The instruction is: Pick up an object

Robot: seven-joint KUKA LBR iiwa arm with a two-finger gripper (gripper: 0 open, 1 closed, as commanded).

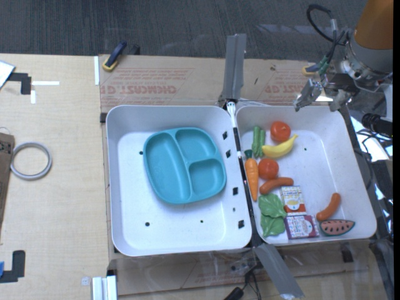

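- Pincer [320,97] hangs above the far edge of the right bin [350,144], fingers spread wide with nothing between them; it sits well apart from every toy below.
- Targets all lie in the right bin: a tomato [280,130] and banana [279,147] nearest the pincer, then a green pod [257,142], a carrot [252,177], a second tomato [268,168], a sausage [276,184], leafy greens [272,214], two small cartons [294,200], another sausage [329,206] and a watermelon slice [337,227].
- Best pick, I judge, is the lone sausage near the right wall: free space around it lets both fingers pass.
- Cluster along the bin's left side looks risky; the banana touches the tomato, so a descent there may nudge neighbours or pinch two things.
- Alignment matters: set the fingers across the sausage's short width, centre over its middle, then descend straight.
- Left bin [125,186] holds a blue divided plate [185,165]; no need to go near it.
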